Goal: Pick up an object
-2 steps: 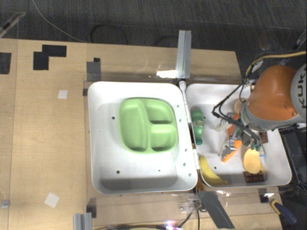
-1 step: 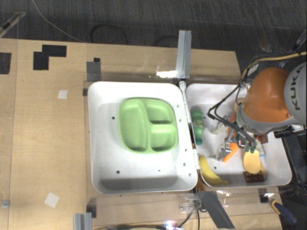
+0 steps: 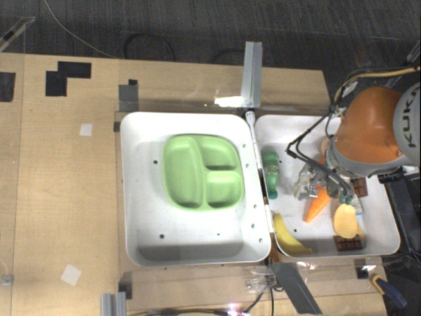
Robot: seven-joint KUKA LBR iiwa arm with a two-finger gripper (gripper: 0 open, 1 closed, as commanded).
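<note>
The arm (image 3: 375,127) comes in from three o'clock over the right bin (image 3: 289,127), its orange band covering much of the bin's far right part. Below the band the gripper (image 3: 314,188) hangs low amid black cables; it is a small, blurred tangle of metal, and I cannot tell how its jaws stand. Just under it, at about five o'clock from the wrist, lies a carrot (image 3: 317,206), its thick end seemingly touching the gripper, though contact is hard to judge from this angle. A pale yellow lemon (image 3: 346,221) sits just beside the carrot toward three o'clock. A brown block (image 3: 347,244) lies at the lemon's six o'clock, and another brown piece (image 3: 359,188) peeks out partly hidden under the arm. A banana (image 3: 287,237) curves along the bin's seven o'clock corner. A green bottle (image 3: 270,171) lies along the bin's nine o'clock wall. The left bin (image 3: 141,196) holds a green divided plate (image 3: 200,171) near its middle.
</note>
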